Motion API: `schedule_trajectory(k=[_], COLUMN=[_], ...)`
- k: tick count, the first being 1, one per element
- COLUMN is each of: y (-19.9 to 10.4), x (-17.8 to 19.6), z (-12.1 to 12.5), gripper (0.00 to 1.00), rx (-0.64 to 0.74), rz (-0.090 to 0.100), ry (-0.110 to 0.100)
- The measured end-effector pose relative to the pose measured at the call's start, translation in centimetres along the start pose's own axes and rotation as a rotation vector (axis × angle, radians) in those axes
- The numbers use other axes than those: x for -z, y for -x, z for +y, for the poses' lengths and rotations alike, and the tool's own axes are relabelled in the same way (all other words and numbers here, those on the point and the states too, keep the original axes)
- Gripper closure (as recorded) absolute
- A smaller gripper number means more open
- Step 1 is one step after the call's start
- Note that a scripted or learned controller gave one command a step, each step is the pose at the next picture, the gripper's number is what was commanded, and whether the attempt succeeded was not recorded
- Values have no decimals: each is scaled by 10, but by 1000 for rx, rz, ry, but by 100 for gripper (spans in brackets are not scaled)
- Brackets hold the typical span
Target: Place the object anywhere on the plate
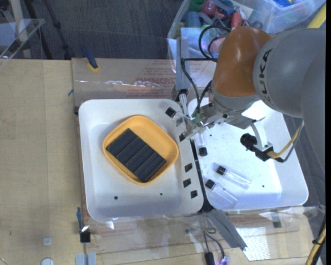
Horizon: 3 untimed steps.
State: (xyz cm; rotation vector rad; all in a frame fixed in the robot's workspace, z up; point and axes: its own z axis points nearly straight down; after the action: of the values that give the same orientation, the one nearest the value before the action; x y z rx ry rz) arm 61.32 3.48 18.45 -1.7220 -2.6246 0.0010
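arm [279,57]: cut off by the top and right edges; its bulk covers the back of the right bin [289,181].
gripper [199,121]: a small tangle of metal and cable over the divide between the bins; too small to tell how it stands.
clutter [232,13]: coloured items behind the bench, blurred and cut by the top edge.
small clear tubes [230,176]: faint against the right bin's white floor, outlines hard to make out.
cables [212,248]: run off the bottom edge.

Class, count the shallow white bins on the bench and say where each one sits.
2. The left bin holds the yellow plate. The right bin sits beside it, partly covered by the arm, so some of its contents may be hidden.
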Motion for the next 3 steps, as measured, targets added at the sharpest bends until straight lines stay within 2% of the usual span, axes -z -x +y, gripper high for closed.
schedule_trajectory(k=[1,2,3], y=[-22,-22,-20], x=[0,0,10], z=[9,9,9], gripper=[100,0,100], rx=[70,70,65], rz=[-1,-1,0], ry=[1,1,5])
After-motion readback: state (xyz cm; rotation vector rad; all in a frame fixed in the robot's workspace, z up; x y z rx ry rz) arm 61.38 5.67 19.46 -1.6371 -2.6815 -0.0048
